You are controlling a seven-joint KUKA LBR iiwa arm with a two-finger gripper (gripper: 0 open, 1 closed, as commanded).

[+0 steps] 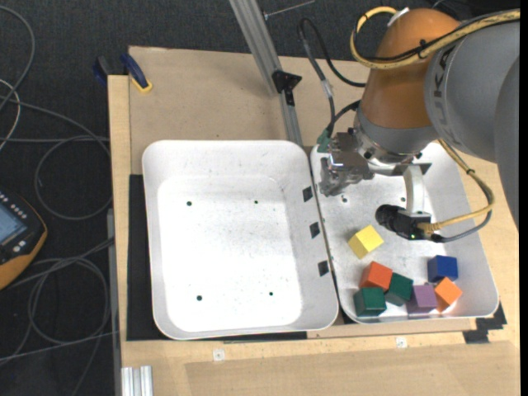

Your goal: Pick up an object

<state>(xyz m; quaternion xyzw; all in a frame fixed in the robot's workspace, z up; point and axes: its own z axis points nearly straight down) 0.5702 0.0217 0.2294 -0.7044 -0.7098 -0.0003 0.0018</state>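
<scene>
Camera view shows the gripper (pixel 337 174) hanging over the right bin (pixel 470 213) at centre right of the frame, grip state impossible to tell, approaching; next it should likely descend toward the yellow block (pixel 365 241) just below.

So the arm (pixel 429 64) hangs over the right bin (pixel 470 221), gripper (pixel 337 176) up near the divider. A yellow block (pixel 365 241) sits alone mid-bin. Down in the near corner there's a cluster: orange block (pixel 378 275), two green ones (pixel 370 302), purple (pixel 424 297), blue (pixel 443 267), another orange (pixel 448 292). The left bin (pixel 227 238) sits beside it.
</scene>
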